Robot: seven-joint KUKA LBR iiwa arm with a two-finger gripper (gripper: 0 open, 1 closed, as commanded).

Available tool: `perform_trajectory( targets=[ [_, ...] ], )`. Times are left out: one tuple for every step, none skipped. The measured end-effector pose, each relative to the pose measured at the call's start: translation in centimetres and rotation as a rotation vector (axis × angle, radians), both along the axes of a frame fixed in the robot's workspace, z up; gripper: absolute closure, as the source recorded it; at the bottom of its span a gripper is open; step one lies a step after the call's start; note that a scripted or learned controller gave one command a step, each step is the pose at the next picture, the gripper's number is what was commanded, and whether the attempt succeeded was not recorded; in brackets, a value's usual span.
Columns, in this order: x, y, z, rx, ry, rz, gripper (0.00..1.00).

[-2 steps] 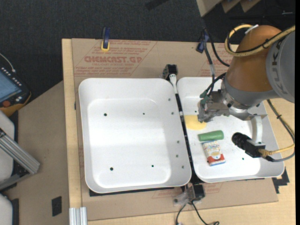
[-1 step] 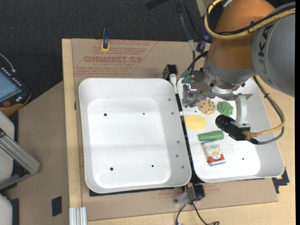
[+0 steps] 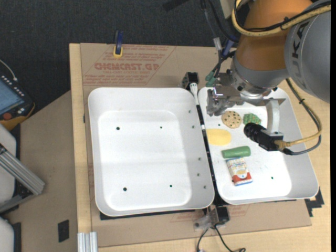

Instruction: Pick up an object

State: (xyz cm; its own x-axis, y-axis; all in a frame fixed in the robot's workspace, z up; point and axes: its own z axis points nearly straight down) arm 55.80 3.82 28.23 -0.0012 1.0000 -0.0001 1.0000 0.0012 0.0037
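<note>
Hovering with unreadable finger state, pincer [image 3: 219, 102] just up-left of cookie [image 3: 231, 119] lying in right bin [image 3: 294, 185].

— What are you counting on the bench?
— Two white bins: the left bin [image 3: 105, 101] and the right bin [image 3: 294, 182].
— And what's lying in the right one?
— One cookie [image 3: 231, 119], one yellow piece [image 3: 219, 137], one green cylinder [image 3: 235, 152], one small carton [image 3: 240, 171], one leafy green piece [image 3: 252, 118].
</note>
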Motion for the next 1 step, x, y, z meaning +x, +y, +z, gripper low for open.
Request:
perform_trajectory(
  targets=[
    [-3.14,3.02,6.06,0.003,-0.003,0.004,1.0]
  ],
)
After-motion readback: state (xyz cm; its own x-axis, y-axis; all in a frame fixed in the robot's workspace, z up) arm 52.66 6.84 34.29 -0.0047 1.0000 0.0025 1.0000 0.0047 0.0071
